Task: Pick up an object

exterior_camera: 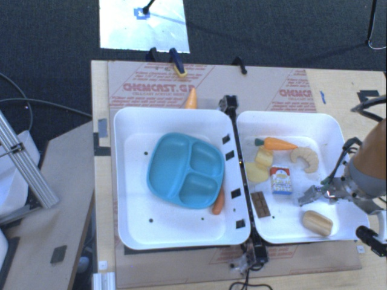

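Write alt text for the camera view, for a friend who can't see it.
A grey robot arm's hand reaches from the right into the right-hand shallow white bin, among a whole orange toy carrot, a tan bread roll and a small red-and-white carton. The left-hand white bin holds a blue divided plastic plate.

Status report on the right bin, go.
Claw low in right bin, holding nothing. Bread roll just below it, milk carton left. Path clear.
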Controlling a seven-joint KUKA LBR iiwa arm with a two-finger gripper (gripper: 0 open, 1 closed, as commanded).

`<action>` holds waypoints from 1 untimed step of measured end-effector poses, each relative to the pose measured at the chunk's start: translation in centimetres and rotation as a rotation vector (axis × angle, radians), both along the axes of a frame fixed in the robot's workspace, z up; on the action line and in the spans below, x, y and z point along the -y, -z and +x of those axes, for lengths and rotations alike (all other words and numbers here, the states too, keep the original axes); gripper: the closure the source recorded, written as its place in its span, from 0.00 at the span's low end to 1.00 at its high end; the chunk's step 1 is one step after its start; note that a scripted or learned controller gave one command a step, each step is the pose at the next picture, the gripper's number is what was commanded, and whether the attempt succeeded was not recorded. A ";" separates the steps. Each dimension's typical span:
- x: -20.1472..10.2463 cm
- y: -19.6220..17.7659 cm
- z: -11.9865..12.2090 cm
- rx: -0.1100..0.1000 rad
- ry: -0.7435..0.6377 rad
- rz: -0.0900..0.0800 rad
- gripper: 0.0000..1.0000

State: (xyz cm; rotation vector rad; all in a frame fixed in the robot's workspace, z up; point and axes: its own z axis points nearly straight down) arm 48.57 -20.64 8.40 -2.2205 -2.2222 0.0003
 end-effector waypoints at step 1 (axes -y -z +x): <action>-2.0 -0.1 9.2 0.010 -0.010 -0.002 0.00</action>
